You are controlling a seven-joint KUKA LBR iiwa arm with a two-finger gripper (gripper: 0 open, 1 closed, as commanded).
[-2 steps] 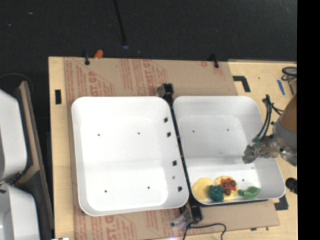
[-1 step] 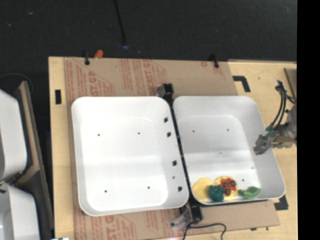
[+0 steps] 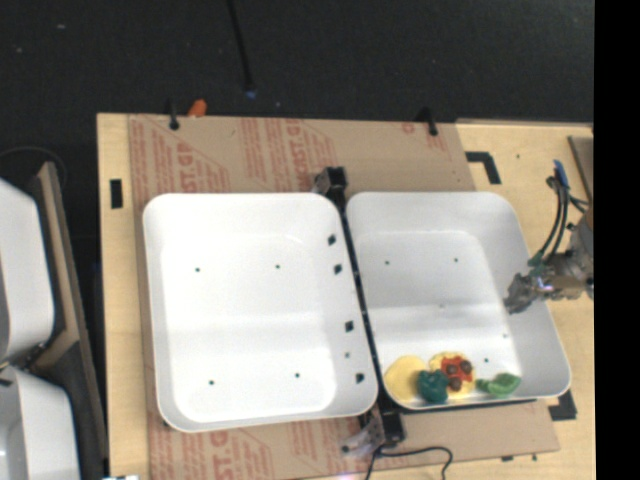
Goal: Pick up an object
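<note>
Clustered at the near edge of the right bin (image 3: 520, 238), nearest the camera, is a small heap of toys: a yellow disc-like piece (image 3: 403, 376), a teal lump (image 3: 433, 388), a red-and-orange piece (image 3: 458, 368) and a green piece (image 3: 500, 383). They lie touching or just beside one another, pressed against the bin's front wall. A clean grasp would be helped by a descent on the green piece at the heap's outer end, where fewer neighbours would be caught, though the wall close by leaves little room. The gripper (image 3: 520, 293) is seen at the bin's right rim, well apart from the heap; whether it is open or closed cannot be told, and nothing is seen in it. The left bin (image 3: 160, 298) lies alongside.
</note>
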